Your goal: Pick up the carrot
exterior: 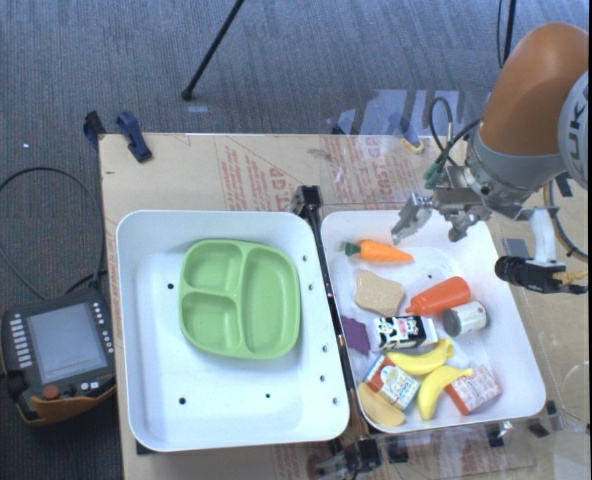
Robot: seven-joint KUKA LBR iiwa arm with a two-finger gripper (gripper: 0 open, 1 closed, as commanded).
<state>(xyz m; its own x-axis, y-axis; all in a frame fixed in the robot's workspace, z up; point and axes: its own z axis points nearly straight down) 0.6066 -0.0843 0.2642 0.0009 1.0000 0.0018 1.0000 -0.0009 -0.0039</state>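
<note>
The small orange plastic carrot with a green stem end (378, 252) was seen lying flat near the far edge of the right-hand shallow white bin (521, 343), its stem pointing towards the divider between the two bins and its tip towards the arm's side. It was set somewhat apart from the crowd of toy foods nearer the camera, with a tan slice of toy bread (378, 292) just beside it on the near side and a red-orange cylindrical bottle (441, 295) close by its tip; this open placement was judged to leave room for the fingers on the far side. A yellow toy banana (428, 368), a small black-and-white milk carton (403, 331) and other small packets were heaped further forward. In the left-hand white bin (146, 348) a pale green compartment tray (241, 298) was laid alone. The two-finger gripper (438, 219) was held above the far rim of the right bin, just beyond the carrot and apart from it, with the wrist reaching in from the right and angled downward. The fingers were seen spread apart with nothing between them, so the grasp was judged not yet begun. The tabletop (226, 168) beyond the bins was bare plywood.
</note>
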